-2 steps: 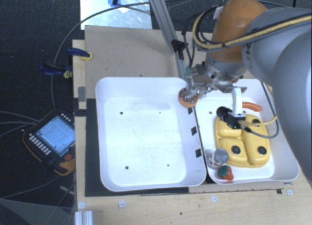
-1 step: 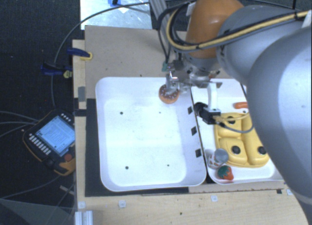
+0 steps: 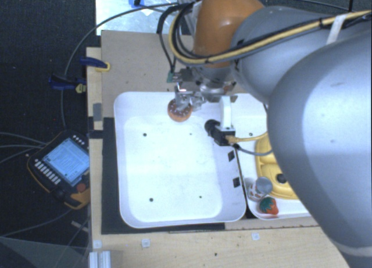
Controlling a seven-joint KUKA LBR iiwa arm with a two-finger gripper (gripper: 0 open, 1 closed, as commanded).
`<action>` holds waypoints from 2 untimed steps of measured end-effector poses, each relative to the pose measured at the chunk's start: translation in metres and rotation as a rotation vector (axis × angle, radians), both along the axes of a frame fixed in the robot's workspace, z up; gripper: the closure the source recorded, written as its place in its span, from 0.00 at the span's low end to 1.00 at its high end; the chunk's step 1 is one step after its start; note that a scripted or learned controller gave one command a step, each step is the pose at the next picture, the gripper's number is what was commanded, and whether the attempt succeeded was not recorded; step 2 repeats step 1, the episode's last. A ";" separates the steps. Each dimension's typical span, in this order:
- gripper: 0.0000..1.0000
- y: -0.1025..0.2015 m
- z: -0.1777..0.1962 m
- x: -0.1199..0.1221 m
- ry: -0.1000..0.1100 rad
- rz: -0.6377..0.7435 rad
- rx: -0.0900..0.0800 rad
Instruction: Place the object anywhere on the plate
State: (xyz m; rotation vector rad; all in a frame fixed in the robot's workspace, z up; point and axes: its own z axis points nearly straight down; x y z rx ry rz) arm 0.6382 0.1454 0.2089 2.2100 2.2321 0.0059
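Beside right bin (image 3: 256,211), yellow plate (image 3: 273,186), arm (image 3: 314,115) overhead

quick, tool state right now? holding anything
tool: over the left white bin's far edge, against a small round brownish object; grip cannot be told.

No text, label, brand, number or sign can be read anywhere. The handheld pendant (image 3: 63,165) lying off the bench's left edge has a lit bluish screen, but whatever stands on it is too small and blurred to make out.
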 end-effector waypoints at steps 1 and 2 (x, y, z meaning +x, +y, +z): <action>0.00 -0.003 0.000 0.000 0.002 -0.004 -0.002; 0.00 -0.003 0.000 0.000 0.002 -0.004 -0.002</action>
